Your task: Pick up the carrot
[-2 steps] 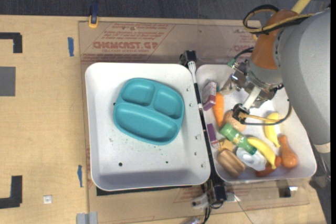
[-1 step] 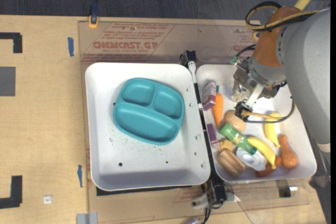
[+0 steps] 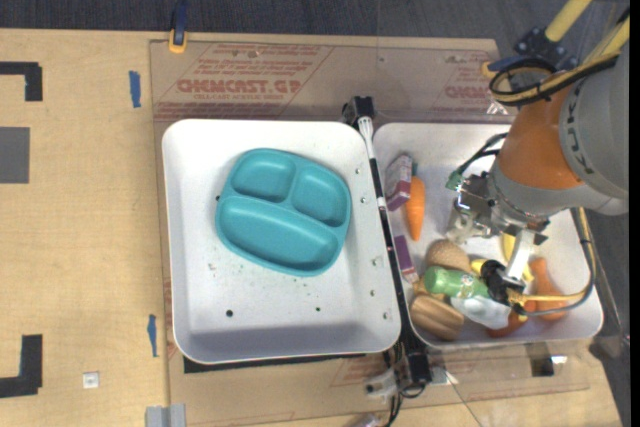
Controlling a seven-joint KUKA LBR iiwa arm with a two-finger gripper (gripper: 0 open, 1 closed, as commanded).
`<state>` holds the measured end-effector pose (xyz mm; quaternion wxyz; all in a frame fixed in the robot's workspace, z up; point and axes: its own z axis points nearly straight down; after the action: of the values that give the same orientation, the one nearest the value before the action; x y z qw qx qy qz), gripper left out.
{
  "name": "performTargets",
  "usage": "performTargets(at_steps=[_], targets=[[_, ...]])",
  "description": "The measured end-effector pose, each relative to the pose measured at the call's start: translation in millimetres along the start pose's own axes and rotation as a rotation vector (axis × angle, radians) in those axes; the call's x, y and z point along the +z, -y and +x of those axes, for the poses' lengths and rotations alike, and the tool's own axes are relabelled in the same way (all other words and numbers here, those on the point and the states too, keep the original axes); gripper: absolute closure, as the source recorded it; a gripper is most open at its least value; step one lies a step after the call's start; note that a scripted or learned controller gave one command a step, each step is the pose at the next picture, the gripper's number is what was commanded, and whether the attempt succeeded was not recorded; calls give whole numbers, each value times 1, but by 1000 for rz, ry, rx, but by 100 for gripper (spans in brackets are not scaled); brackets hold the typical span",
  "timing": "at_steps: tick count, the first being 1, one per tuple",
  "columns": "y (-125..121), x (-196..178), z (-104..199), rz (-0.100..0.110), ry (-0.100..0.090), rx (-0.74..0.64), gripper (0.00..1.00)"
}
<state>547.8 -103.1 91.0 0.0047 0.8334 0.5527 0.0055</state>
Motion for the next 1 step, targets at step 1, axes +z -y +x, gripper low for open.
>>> performTargets(at_steps=[1], targets=[[1, 1, 1, 2, -1, -1, 0]])
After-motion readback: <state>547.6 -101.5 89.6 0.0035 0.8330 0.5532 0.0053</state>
